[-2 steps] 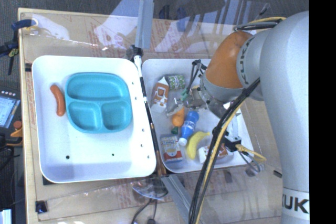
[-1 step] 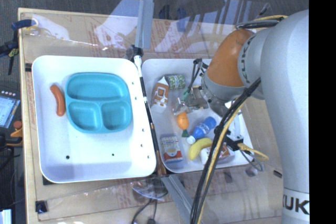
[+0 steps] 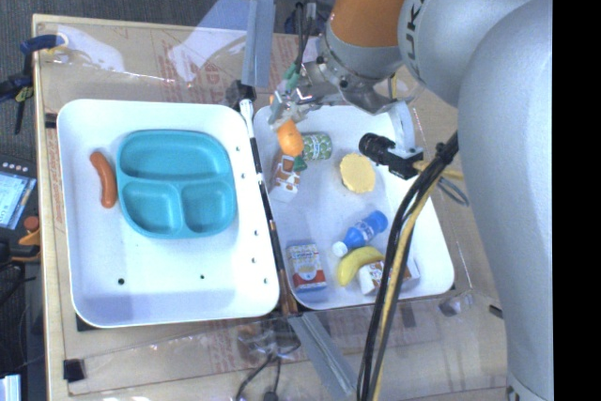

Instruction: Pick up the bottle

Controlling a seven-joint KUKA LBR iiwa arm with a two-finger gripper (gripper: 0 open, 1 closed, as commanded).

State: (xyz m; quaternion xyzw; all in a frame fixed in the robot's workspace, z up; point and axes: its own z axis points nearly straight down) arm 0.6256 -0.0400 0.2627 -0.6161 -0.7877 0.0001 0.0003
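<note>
Lying slantwise, the bottle (image 3: 362,233) points its white cap lower-left; pincer (image 3: 286,108) grip unclear

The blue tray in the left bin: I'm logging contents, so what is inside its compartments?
The blue tray shows three compartments, all bare blue plastic. The hot dog lies outside it, on the left bin floor. Whatever lies beneath the tray is covered.
</note>
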